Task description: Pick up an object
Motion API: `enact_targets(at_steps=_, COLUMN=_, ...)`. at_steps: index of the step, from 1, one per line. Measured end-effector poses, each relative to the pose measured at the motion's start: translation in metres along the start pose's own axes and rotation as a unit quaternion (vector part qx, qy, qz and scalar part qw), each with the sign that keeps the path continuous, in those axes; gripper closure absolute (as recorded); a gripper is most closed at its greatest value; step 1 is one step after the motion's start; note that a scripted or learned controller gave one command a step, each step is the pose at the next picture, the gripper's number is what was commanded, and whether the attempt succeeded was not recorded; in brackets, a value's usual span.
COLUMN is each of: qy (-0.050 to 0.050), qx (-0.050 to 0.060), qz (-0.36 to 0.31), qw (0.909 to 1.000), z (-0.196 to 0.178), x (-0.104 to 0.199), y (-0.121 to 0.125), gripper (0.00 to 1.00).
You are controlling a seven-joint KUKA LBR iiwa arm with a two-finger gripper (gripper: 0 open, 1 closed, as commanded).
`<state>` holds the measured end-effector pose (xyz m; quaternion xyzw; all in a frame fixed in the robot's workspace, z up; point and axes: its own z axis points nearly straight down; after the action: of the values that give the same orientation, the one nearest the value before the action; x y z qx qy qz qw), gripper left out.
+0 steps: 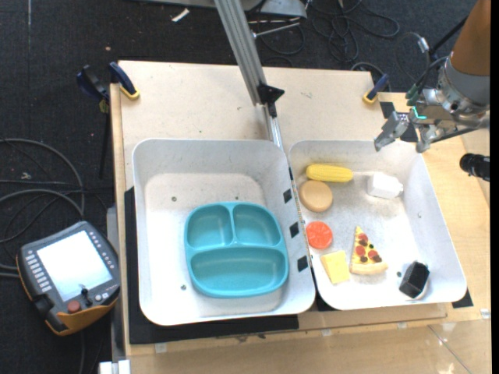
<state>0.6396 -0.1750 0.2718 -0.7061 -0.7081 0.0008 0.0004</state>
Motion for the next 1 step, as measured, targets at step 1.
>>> enact_targets(at_steps=1, qy=0.0, qx=0.002, qz=0.002, qw=1.0, z=0.0593, x=-0.0018, y=-0.0091, gripper=0.0)
